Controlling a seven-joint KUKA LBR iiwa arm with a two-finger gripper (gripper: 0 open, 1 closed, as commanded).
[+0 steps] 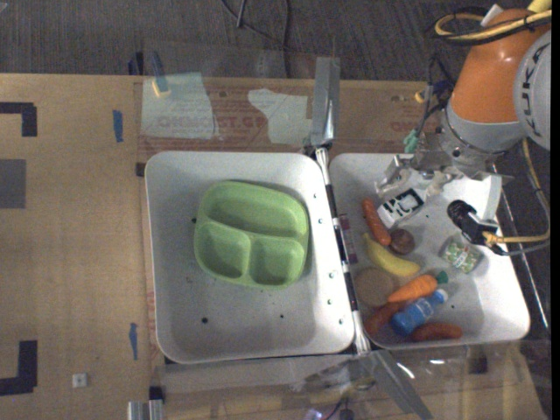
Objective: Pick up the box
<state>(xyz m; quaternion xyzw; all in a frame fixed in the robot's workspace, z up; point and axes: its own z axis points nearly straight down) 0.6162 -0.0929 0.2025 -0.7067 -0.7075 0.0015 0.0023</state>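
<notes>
gripper [418, 180] over right bin's [512, 309] far end | box [403, 203] just beneath, touching | grip: cannot tell

Just one fixed cam mounted above the desk [70, 261], looking down at a slight slant, far enough back to catch both bins [166, 322].

- The flat tan worktop [70, 261] looks like matt wood or board.
- The two shallow white bins [175, 322] look like smooth plastic with a dull sheen.
- The light green three-compartment plate [252, 233] looks like smooth, slightly glossy plastic.
- The arm's rounded orange band [490, 68] shines like glossy plastic.
</notes>
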